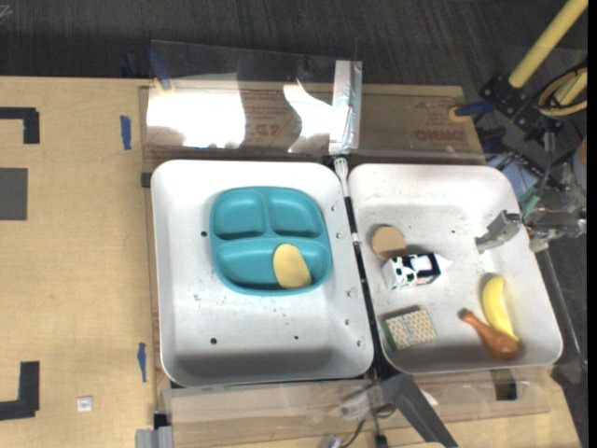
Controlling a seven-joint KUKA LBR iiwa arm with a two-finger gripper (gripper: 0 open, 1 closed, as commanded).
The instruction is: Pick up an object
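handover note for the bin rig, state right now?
Gripper: over the right bin's right edge, nothing seen between its fingers; open or shut unclear.
Right bin: banana, brown drumstick-shaped toy, black-and-white cow toy, tan round piece, patterned flat pad.
Left bin: teal divided tray with a yellow oval piece in its lower compartment.
Done: no pick yet.
Left: grasp and lift one object; the banana looks nearest.

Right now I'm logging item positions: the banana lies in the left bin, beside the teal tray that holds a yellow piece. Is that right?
Not quite. The camera view shows the banana in the right bin. The teal tray with the yellow piece sits in the left bin.
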